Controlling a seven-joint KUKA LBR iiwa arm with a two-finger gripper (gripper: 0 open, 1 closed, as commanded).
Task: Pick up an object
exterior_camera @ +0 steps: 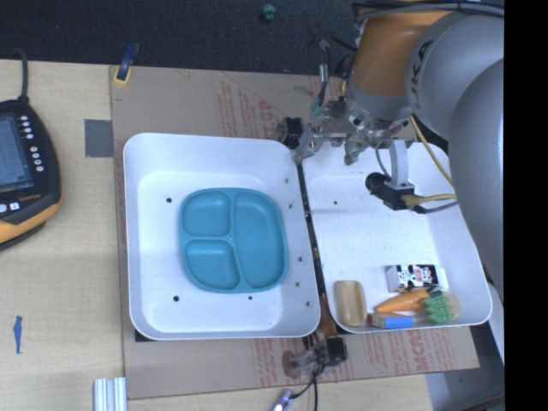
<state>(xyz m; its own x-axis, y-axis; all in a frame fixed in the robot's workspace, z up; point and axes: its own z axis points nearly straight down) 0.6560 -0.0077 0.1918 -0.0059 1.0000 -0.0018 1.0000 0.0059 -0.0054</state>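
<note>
Several small objects lie in the near right corner of the right bin point(377, 229): a tan wooden block point(348, 301), a white box with black and red print point(415, 276), an orange toy carrot with a green top point(418, 304) and a small blue piece point(394, 321). My gripper point(332, 148) hangs over the far left corner of the right bin, close to the wall shared with the left bin and well away from those objects. Nothing shows in its grasp.
The left bin point(150, 229) holds a blue divided plate point(233, 239). A black connector on a yellow cable point(390, 190) dangles from the arm over the right bin. A teach pendant point(21, 169) rests on the bench at far left. The arm's grey body covers the right side.
</note>
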